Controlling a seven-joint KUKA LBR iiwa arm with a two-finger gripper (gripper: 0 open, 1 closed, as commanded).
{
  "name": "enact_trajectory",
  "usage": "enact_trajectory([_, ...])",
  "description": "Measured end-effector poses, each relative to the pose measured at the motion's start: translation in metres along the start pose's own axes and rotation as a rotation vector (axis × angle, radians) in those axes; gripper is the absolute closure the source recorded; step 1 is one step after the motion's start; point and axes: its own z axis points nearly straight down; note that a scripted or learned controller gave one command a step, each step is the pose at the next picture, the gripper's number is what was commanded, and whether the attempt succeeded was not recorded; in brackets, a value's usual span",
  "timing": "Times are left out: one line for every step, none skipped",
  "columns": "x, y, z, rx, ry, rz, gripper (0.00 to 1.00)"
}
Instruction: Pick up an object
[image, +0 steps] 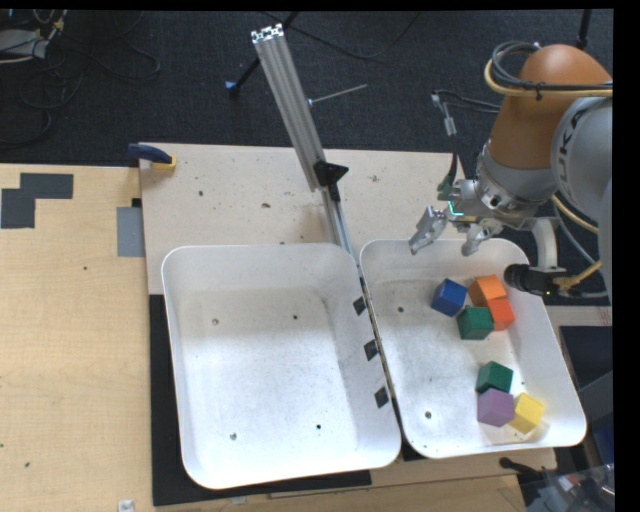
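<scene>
The right bin (440, 420) holds several blocks. A blue cube (449, 297), an orange block (492, 298) and a green cube (475, 322) cluster near its far right side. Closer to the front right corner lie a dark green block (494, 377), a purple cube (494, 407) and a yellow cube (529, 411). My gripper (448, 233) hangs above the far edge of the right bin, up and left of the blue cube. Its fingers are spread apart, and nothing is between them.
The left bin (270, 440) sits beside the right one, with a row of black clips (368, 347) along the shared rim. A slanted aluminium rail (300, 130) rises behind the bins. A blue and yellow clamp (150, 155) lies at the bench's far left corner.
</scene>
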Motion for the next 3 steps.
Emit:
enact_trajectory([0.000,0.001,-0.003,-0.005,-0.001,-0.002,0.00])
enact_trajectory([0.003,-0.001,0.041,-0.001,-0.001,-0.002,0.00])
enact_trajectory([0.001,-0.005,0.085,0.000,-0.001,0.002,0.00])
